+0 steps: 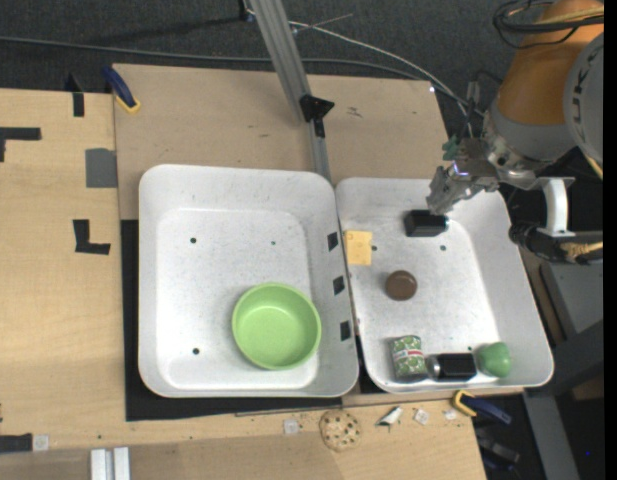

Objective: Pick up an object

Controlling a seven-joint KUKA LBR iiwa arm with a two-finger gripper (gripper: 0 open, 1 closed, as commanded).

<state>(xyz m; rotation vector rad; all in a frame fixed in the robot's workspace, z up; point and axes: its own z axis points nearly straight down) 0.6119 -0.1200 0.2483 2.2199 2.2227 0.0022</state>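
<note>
My gripper (444,194) hangs over the far part of the right bin (488,268), reaching in from the right. Just below and left of its tip lies a small black block (425,225) on the bin floor; whether the two touch is unclear. A yellow block (359,247) rests by the bin's left wall, and a brown round piece (401,285) sits mid-bin. Along the near wall stand a green-labelled can (407,356), a black cylinder (453,366) and a green object (495,359).
The left bin (188,208) holds a green bowl (276,325) near its front. A slanted metal pole (288,58) runs down to the gap between the bins. A cookie (336,430) and small scraps lie on the bench in front.
</note>
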